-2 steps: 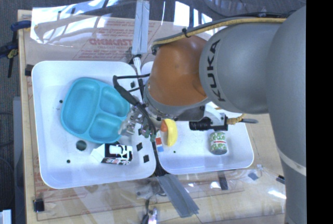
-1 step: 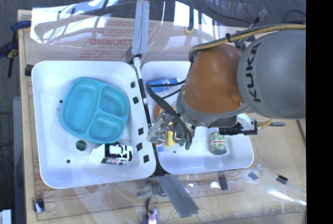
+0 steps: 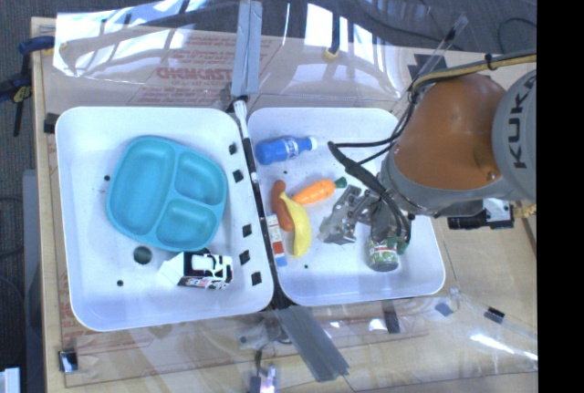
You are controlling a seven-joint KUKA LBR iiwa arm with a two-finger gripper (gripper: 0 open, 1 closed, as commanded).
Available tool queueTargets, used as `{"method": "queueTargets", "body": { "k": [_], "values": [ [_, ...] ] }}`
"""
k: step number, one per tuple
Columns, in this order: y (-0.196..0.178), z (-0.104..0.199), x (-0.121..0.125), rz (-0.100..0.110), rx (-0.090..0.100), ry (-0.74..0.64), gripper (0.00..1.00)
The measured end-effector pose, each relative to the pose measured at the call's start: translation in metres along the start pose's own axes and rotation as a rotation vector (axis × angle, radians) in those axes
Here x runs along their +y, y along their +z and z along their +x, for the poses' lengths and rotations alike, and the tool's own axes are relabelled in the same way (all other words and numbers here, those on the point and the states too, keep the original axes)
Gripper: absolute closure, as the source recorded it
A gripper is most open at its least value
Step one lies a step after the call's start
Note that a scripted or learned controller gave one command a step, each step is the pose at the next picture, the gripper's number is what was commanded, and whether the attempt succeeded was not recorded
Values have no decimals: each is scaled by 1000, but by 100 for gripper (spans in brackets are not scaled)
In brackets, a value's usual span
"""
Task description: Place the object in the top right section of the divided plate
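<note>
The blue divided plate (image 3: 167, 192) lies in the left bin (image 3: 82, 291), with nothing in its sections. My gripper (image 3: 336, 220) hangs over the middle of the right bin (image 3: 420, 286), open, with nothing between its fingers. Just left of it lie a yellow banana (image 3: 298, 230), a brown sausage (image 3: 282, 205) and an orange carrot (image 3: 315, 192). A small green-labelled can (image 3: 385, 253) stands just right of the gripper. A blue bottle (image 3: 281, 149) lies at the bin's far left corner.
A black-and-white milk carton (image 3: 203, 270) and a small dark round object (image 3: 142, 255) sit in the left bin below the plate. A divider wall (image 3: 255, 227) separates the bins. The arm's orange band (image 3: 449, 131) overhangs the right bin's right side.
</note>
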State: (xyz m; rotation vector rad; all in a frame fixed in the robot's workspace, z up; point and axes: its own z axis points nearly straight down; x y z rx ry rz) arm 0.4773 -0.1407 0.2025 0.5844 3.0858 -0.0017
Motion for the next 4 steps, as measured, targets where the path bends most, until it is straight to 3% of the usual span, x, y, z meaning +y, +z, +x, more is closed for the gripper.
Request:
{"method": "queueTargets", "body": {
  "k": [1, 2, 3, 4],
  "values": [
    [108, -26, -65, 0, -2, -62, 100],
    [23, -26, -65, -1, -1, 414, 100],
    [88, 8, 20, 0, 1, 363, 100],
    [10, 40, 103, -1, -1, 126, 100]
  ]
}}
